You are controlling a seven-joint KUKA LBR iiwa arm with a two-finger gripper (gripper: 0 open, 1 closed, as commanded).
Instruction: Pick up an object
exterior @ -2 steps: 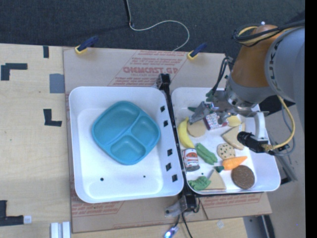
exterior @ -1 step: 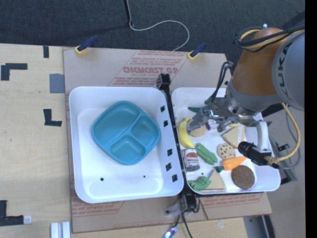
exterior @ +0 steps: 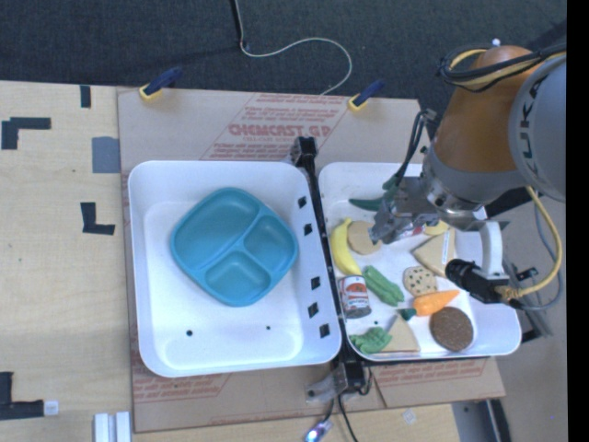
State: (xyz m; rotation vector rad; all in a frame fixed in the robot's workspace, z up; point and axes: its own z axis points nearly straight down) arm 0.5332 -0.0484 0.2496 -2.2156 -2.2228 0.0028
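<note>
My gripper (exterior: 394, 221) hangs over the upper middle of the right bin (exterior: 342, 175), its dark fingers just above a tan round cookie-like piece (exterior: 362, 238) next to the yellow banana (exterior: 343, 249). Whether anything sits between the fingers is hidden by the wrist. Below lie a green pickle (exterior: 383, 284), a small red-labelled can (exterior: 355, 296), a chocolate-chip cookie (exterior: 418, 280), an orange carrot (exterior: 433, 302), a brown round patty (exterior: 452, 328), a green leafy piece (exterior: 372, 341) on a tan wedge (exterior: 401, 338), and a pale cheese wedge (exterior: 433, 248).
The left bin (exterior: 152, 247) holds a blue three-section plate (exterior: 234, 245). A black divider with clips (exterior: 317, 247) runs between the bins. The arm's orange band (exterior: 479, 109) and grey body cover the right bin's far right corner. Cables trail along the right side.
</note>
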